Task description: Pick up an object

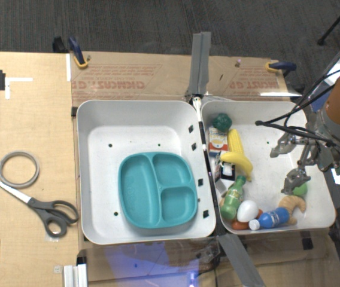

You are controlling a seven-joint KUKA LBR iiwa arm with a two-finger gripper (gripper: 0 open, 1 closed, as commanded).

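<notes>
Camera view: brown cardboard sheet (158, 79) behind the bins has red print, mirrored, unreadable. Claw (296, 178) sits low in right white bin (266, 115), fingers spread, gripping nothing, touching small green object (300, 189). Yellow banana (237, 153), green bottle (232, 197), blue bottle (272, 219) crowd nearby. Teal divided tray (158, 190) fills left white bin (98, 136); scissors (41, 207) on table (32, 130).

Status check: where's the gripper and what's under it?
Two-finger gripper low in the right white bin, nothing seen between its fingers. Small green object right at its tip. Tan curved piece and blue bottle close by.
</notes>
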